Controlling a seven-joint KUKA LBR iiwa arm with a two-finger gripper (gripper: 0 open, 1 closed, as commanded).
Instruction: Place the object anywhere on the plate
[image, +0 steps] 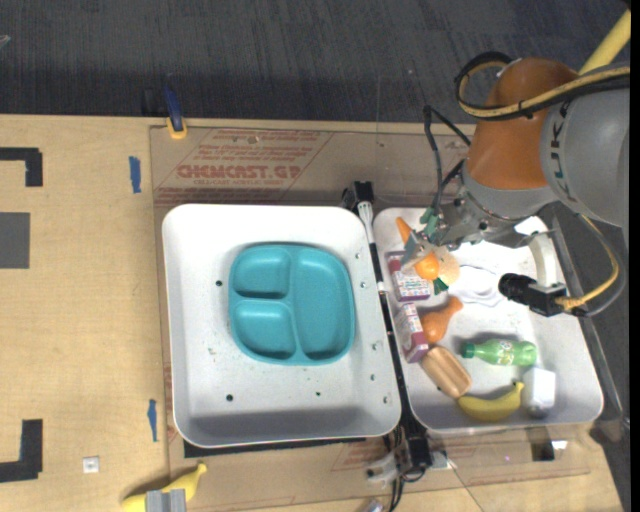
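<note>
Hand low over the right bin's top-left corner, plate bare in the left bin.

Brown bench (80, 330) with blue tape marks, dark floor behind; left bin (190, 300) has the teal divided plate (293, 303) mid-floor with white margin all round. Right bin (575, 385) is crowded: carrot (438, 320), green bottle (498, 352), banana (492, 403), purple packets (410, 288) along the shared wall. Hand (437, 238) sits just above a small orange fruit (428, 267), close or touching; can't tell whether it's wide or narrow.
</note>
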